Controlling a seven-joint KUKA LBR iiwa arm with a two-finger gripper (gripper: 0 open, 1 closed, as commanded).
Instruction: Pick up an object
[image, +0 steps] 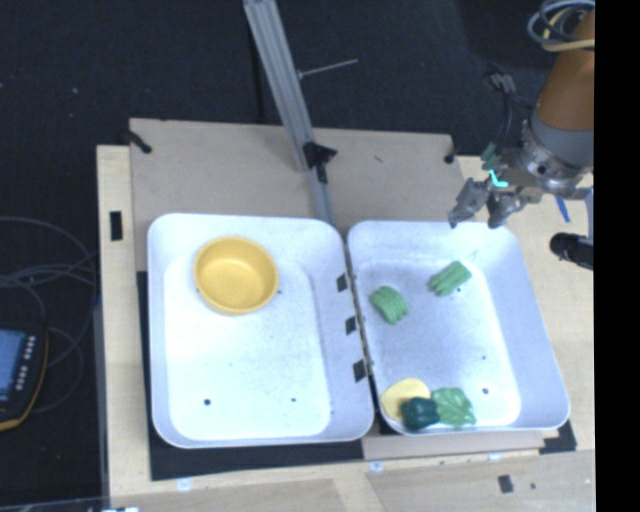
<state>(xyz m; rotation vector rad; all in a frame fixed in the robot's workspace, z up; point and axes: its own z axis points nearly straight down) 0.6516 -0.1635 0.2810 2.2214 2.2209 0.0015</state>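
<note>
The round yellow plastic bowl (236, 275) lies in the left shallow white bin (180, 400), far-left corner. In the right shallow white bin (520, 330) beside it, two green ridged plastic pieces (388, 304) (450, 278) lie mid-bin, with a yellow, dark-green and light-green cluster (425, 405) at the near wall.

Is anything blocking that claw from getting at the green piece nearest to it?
Nothing visible does. The gripper hangs open above the right bin's far edge, and bare white floor separates it from the nearest green object. The other green object lies farther left.

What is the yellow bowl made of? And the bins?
The yellow bowl looks like plastic: one even colour, smooth, with a soft sheen and a thick rounded rim. The two bins also look like white plastic, moulded with rounded corners and a faintly speckled, matte floor. Neither can be told for sure.
</note>
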